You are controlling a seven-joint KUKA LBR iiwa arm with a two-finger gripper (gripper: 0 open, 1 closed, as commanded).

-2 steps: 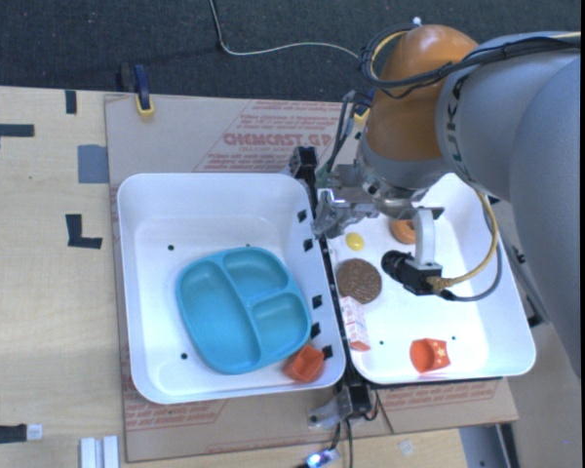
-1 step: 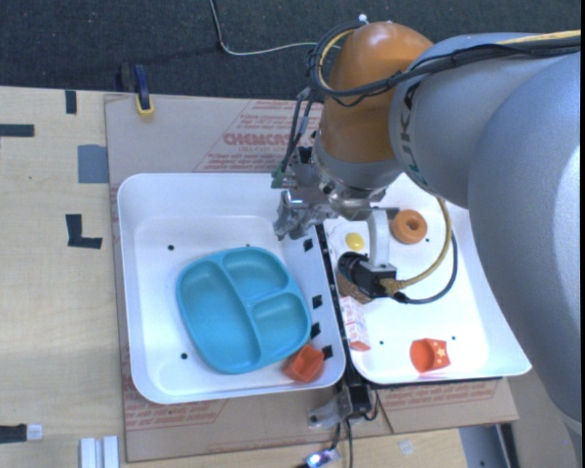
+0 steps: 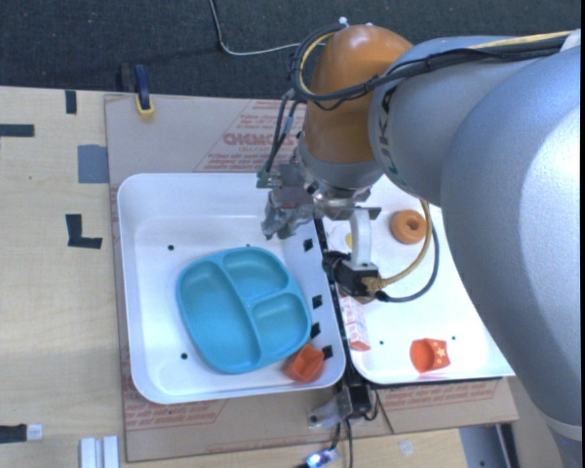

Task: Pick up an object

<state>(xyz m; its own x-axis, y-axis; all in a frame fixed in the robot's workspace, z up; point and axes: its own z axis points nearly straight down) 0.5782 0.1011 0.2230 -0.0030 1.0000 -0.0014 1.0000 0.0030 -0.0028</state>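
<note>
A blue divided plate lies in the left bin. An orange-red lump rests at that bin's near right corner, just past the plate's rim. In the right bin a tan ring like a small doughnut lies at the back and a red-orange block lies near the front. My gripper hangs over the back right part of the left bin, above the plate's far edge, close to the wall between the bins. Nothing shows between its fingers.
The big grey arm and its orange band cover the right bin's far side. A cable loops from the wrist over the divider. Cardboard lies under the bins, with a blue-yellow clamp at its back left corner.
</note>
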